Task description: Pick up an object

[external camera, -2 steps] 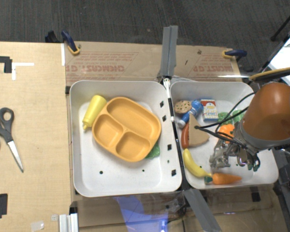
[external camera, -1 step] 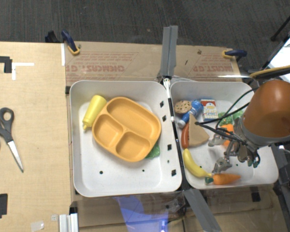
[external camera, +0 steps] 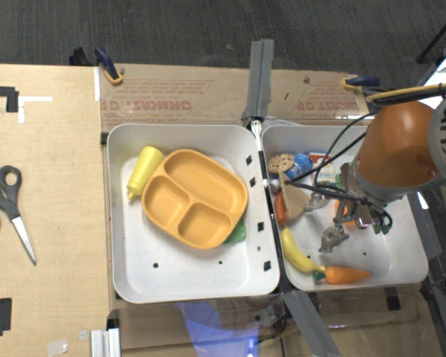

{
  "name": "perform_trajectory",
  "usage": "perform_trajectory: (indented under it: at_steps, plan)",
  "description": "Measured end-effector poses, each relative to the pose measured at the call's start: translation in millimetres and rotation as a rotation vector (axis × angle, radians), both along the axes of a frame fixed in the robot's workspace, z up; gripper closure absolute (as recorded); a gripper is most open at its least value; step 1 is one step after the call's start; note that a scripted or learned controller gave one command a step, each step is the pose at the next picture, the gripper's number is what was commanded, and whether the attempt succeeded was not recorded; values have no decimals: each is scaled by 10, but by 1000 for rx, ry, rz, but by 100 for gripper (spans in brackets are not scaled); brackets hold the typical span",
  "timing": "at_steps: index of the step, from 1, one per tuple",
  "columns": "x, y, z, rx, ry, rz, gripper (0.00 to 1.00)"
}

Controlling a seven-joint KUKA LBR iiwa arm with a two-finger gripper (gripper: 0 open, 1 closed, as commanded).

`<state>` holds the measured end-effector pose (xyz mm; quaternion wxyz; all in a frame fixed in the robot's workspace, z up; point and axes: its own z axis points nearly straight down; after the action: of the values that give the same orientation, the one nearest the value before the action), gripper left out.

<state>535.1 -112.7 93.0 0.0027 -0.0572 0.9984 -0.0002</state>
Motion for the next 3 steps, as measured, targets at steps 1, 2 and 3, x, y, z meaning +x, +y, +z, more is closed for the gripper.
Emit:
perform_trajectory:
  at_steps: [1,2,3]
  plan:
    - [456,-109,7,0,-1,122,0]
    - [742,-229,15,-1,-3,212,0]
    - [795,-93,37,-10,-9,288,0]
